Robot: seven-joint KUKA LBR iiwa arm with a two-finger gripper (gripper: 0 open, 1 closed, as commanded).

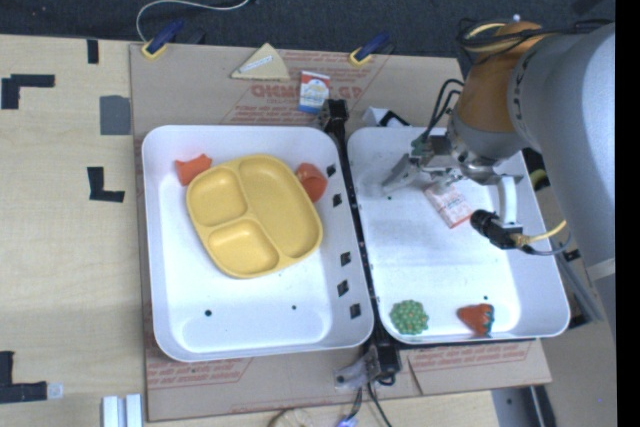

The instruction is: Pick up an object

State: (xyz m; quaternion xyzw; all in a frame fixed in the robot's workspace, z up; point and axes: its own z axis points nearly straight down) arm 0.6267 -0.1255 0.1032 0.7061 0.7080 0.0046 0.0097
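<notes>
We see the two-finger gripper (405, 173) low in the frame's right white bin (440, 260) | finger state: cannot tell | risk: it may skid past the flat red-and-white packet (449, 205) beside it.

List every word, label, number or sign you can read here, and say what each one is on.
Cardboard sheet: red printing along its edges, too blurred to read.
Small red, white and blue carton: markings too small to read.
White and red packet in the right bin: print too small to read.
No text is legible.
</notes>
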